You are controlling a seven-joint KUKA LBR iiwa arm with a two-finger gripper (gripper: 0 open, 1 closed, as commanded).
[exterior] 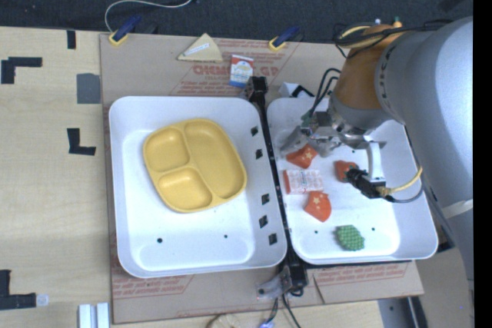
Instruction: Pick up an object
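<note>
orange piece [301, 157] just below jaws [311, 136]

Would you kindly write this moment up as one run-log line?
gripper: low in right bin, above orange piece | grasp: not visible | yellow tray: left bin

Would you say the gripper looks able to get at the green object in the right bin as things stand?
Probably yes: the green object lies alone near the front of the right bin, with nothing over it, and the gripper hovers in that bin.
</note>
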